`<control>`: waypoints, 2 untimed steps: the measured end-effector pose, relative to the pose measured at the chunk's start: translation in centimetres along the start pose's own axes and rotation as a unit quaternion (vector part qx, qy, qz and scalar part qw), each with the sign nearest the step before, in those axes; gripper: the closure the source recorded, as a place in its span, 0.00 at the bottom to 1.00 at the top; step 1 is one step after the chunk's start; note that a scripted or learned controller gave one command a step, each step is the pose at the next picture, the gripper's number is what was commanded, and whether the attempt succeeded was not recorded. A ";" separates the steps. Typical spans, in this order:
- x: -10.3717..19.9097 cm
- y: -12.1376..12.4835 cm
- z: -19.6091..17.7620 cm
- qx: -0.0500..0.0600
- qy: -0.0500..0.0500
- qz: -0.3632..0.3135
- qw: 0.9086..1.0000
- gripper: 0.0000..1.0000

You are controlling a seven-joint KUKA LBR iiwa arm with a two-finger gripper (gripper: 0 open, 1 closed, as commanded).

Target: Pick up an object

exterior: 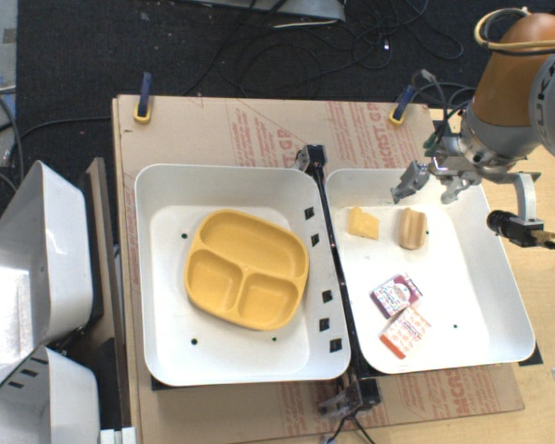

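The right bin (499, 285) holds a yellow cheese wedge (363, 223), a tan bread roll (412, 228), a purple-and-white packet (395, 294) and an orange-and-white packet (406, 331). My gripper (432, 185) hangs over the bin's far edge, just above and behind the bread roll. Its two fingers are spread apart and open, with nothing between them. The left bin (162, 248) holds a yellow divided tray (246, 268).
Both bins rest on a cardboard sheet (259, 123) held by blue-and-yellow clamps (143, 100) at the back. A black divider (331, 266) runs between the bins. White tubs (32, 257) stand off the bench at the left. Cables lie on the dark floor behind.
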State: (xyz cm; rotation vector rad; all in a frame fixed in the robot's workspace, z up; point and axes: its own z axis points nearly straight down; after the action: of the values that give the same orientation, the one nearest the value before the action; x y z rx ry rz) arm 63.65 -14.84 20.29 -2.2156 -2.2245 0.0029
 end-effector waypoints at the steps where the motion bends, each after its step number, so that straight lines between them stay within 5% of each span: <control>1: 0.0 -0.3 4.3 0.000 0.000 0.002 1.000 0.00; 2: 0.4 -0.3 10.6 0.000 0.000 0.002 1.000 0.00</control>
State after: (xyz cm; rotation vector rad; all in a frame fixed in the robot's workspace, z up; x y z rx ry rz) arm 63.37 -14.46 9.67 -2.2197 -2.2208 0.0028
